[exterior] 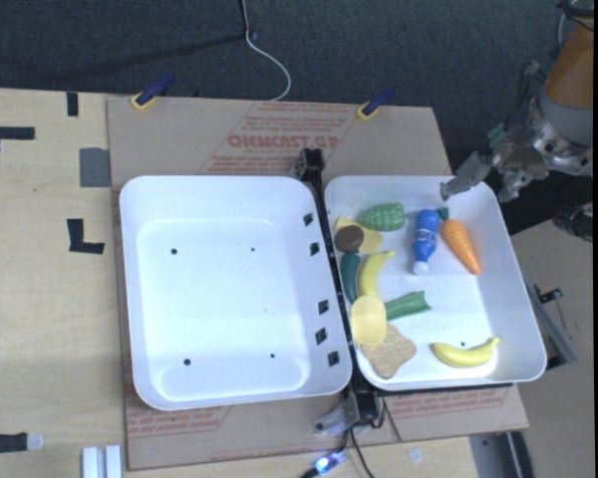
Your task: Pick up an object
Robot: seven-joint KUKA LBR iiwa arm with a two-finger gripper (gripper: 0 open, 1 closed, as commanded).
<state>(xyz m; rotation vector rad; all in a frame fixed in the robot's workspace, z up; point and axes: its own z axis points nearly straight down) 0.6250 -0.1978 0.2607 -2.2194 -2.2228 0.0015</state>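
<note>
The right white bin (513,297) holds several toy foods: a bumpy green piece (381,215), a brown round piece (349,237), a blue bottle (425,239), an orange carrot (460,244), a yellow banana (372,272), a green pod (407,305), a pale yellow disc (369,319), a tan cracker (389,352) and a second banana (465,353). My gripper (483,182) hangs over the bin's far right corner, just above the bottle and carrot. Its fingers stand open with nothing between them.
The left white bin (145,267) sits beside the right one on a cardboard sheet (269,137). A thin white cable (264,53) runs across the dark back area. A teal piece (351,272) lies against the divider side of the right bin.
</note>
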